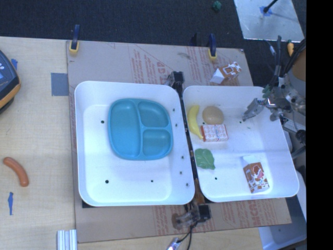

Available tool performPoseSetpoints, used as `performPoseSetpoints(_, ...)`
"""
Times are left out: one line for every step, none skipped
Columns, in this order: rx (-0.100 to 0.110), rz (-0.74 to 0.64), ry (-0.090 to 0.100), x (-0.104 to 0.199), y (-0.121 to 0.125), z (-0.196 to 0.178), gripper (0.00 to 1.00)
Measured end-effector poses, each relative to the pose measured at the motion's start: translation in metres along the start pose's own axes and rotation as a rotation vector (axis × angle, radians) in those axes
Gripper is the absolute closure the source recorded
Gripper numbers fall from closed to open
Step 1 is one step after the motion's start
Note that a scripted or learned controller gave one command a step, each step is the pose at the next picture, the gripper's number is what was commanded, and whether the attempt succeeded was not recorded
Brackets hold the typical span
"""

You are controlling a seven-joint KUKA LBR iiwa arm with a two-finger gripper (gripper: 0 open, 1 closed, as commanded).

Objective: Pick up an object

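Camera view, looking down at a slant on the counter (36, 134): two white bins sit side by side; the left bin (93, 186) carries a blue divided plate (139, 128), and the right bin (270, 139) carries the loose items; a yellow banana (193, 121) lies along its left wall, a tan round object (213, 114) rests just beside it, a red-and-white packet (215, 133) touches the round object's lower edge, a green leafy piece (204, 159) lies below these, and a brown-and-white carton (255, 176) lies near the lower right corner; a sausage (16, 171) rests on the bare counter well apart to the left, and another small carton (227, 74) lies outside the bins at the top.

The end effector (252, 111) hangs over the upper right part of the right bin, its fingers seeming slightly apart with nothing between them; the cluster of banana, round object and packet lies to its left, near but not touching, and the carton lies below it, nearer the bin's front.

As a judgement: the packet looks light and flat, likely slippery film, best pinched across its short sides; the round object seems firmer but may roll; the carton appears stiff and light, easy to take across its narrow width.
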State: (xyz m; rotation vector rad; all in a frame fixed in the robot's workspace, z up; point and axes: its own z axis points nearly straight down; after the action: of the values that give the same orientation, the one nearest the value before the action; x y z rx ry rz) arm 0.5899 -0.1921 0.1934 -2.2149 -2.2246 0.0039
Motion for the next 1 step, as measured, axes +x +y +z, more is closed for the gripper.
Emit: performPoseSetpoints(0.001,-0.002,-0.001,0.0614,0.0128,0.0617,0.00)
